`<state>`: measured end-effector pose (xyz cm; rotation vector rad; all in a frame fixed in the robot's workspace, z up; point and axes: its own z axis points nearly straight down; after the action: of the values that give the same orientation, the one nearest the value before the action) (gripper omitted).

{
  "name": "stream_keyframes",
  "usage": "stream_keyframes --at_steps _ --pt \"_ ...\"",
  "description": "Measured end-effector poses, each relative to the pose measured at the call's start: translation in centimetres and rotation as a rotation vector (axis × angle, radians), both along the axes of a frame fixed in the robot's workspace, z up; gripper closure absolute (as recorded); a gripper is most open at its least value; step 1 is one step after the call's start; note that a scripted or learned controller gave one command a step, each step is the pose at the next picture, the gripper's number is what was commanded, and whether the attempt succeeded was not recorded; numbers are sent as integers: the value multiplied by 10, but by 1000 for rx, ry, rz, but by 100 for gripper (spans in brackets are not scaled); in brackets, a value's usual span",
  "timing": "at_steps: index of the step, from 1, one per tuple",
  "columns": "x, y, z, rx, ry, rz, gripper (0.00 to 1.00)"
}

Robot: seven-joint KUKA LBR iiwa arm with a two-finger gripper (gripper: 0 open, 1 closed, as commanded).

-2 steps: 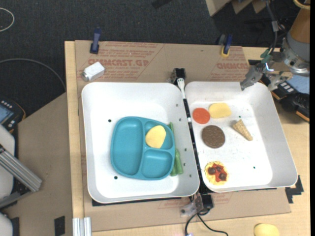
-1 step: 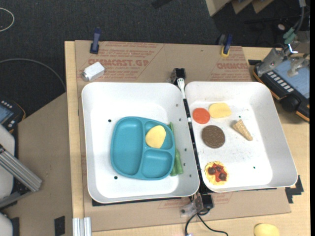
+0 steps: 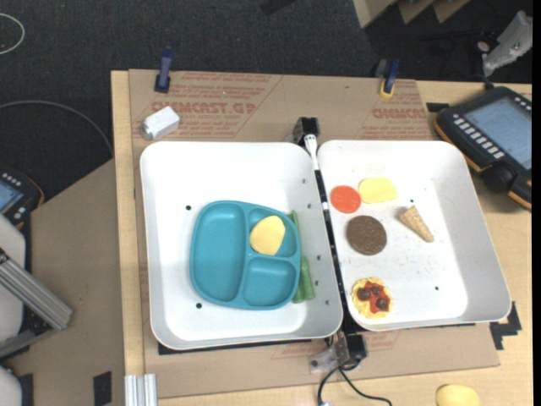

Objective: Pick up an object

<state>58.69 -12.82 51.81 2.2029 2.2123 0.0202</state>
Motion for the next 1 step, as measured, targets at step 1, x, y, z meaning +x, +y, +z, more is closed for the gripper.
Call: stream_keyframes --at_steps 1 --pt "1 -1 0 0 15 -3 100"
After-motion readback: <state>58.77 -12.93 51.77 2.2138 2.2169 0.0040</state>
